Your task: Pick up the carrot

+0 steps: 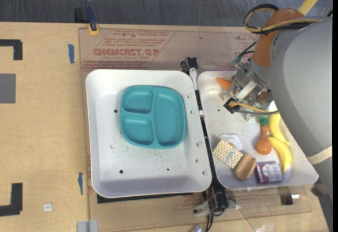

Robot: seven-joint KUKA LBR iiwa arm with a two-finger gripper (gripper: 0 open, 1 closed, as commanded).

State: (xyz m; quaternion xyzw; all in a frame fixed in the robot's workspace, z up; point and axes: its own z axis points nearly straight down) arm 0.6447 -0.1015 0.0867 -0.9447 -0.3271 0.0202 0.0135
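Carrot [224, 83] lying at far edge of right bin [302, 172], not lifted. Gripper [244, 98] hovering just beside it; jaws' state cannot be told. Grasp and lift outstanding.

We saw the divided plate [153, 116] in the left bin [100, 136]; the carrot [224, 83] lay far (beside the gripper [240, 100]) in the right bin [222, 125].
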